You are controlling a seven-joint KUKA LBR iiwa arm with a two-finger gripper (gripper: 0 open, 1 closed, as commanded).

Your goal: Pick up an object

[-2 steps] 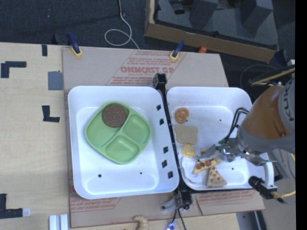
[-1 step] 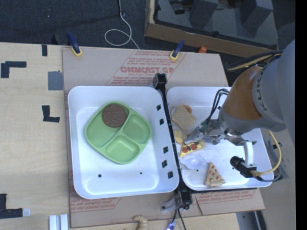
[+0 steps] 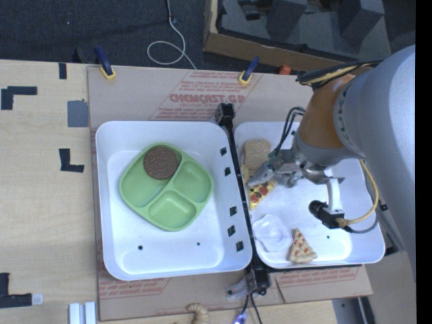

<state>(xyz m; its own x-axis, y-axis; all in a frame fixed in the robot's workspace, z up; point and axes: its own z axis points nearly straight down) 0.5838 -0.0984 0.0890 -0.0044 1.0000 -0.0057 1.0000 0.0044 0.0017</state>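
Across the tabletop, two white bins are sitting side by side, their shared wall running down the middle so that things can go from one to the other.

- Arm: reaching in from the right, its grey bulk and orange band hanging over the right bin and hiding that bin's upper right part. Wrist is angling down toward the bin's left side, where most of the loose items are lying.
- Left bin: carrying a green divided plate, tilted diamond-wise; a round brown cookie-like disc is resting in its top compartment, well apart from the arm.
- Right bin, the likely picking ground: a tan bread-like piece is lying near the centre wall; a red-and-yellow item is lying just below it; a clear, hard-to-read plastic piece is sitting lower; a pizza-slice shape is lying near the front wall.
- End effector: hovering at or just over the gap between bread-like piece and red-and-yellow item. Whether it is open, closed or gripping anything, cannot tell; the dark hardware is blurring together.

Judgement: nothing is visibly lifted; the pick is not yet done.
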